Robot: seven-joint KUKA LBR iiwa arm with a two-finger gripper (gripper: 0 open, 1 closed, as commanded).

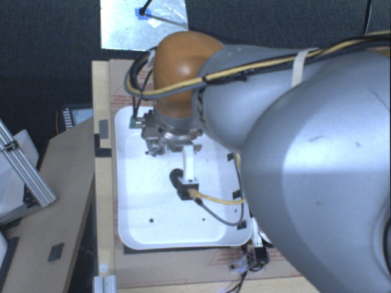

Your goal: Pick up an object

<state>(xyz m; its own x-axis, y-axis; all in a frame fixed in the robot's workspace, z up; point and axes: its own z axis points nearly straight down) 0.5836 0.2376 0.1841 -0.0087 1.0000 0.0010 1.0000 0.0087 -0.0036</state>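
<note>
Big grey arm (305, 163) looms over the white bin (131, 224). End effector (159, 144) is low at the bin's far end. Spread or pressed together, I can't tell. The object is likely hidden beneath, so descend straight and settle before squeezing.

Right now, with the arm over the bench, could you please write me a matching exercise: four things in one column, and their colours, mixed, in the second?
Things:
1. bin
2. band above the wrist
3. sheet beyond the bin
4. tape on that sheet

Colours:
a. blue
b. white
c. orange
d. silvery

Pairs: 1-b, 2-c, 3-d, 4-a
</note>
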